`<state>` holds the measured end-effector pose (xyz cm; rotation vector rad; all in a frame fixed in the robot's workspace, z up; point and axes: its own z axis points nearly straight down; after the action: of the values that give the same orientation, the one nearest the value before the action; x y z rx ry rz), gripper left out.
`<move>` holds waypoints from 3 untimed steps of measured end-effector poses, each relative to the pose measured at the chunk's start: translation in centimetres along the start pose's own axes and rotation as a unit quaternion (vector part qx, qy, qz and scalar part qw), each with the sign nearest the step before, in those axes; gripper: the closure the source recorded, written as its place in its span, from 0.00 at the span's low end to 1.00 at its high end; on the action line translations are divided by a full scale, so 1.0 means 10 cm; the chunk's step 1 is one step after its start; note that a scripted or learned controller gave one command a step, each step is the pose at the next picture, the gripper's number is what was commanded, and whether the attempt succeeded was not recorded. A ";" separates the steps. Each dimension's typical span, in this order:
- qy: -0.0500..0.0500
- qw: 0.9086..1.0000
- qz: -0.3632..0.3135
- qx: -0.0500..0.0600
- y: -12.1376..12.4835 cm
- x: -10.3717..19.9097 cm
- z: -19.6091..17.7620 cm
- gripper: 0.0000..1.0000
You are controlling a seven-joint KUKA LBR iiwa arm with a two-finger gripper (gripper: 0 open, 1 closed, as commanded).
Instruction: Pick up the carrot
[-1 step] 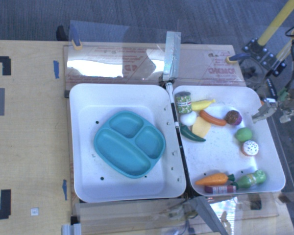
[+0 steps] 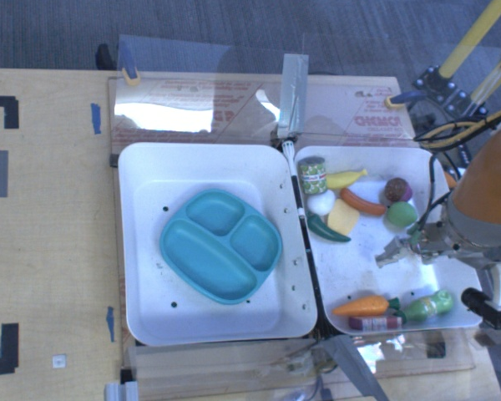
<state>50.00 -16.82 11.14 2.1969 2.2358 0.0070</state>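
One fixed camera above the bench, looking down at a slant — both white bins (image 2: 134, 224) framed.

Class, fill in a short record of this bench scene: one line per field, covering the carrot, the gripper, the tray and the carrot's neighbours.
carrot: lying near the front edge of the right bin
gripper: above the right bin's middle, apart from the carrot
tray: blue divided tray in the left bin
carrot's neighbours: green vegetable to its right, red item in front
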 end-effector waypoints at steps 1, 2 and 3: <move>0.003 0.997 -0.076 0.005 -0.19 0.57 -0.17 0.00; 0.002 0.991 -0.136 0.003 -0.19 0.56 0.24 0.00; 0.001 0.991 -0.133 0.002 -0.18 0.54 -0.16 0.00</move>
<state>48.05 -11.45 12.69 1.8829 2.5095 0.0034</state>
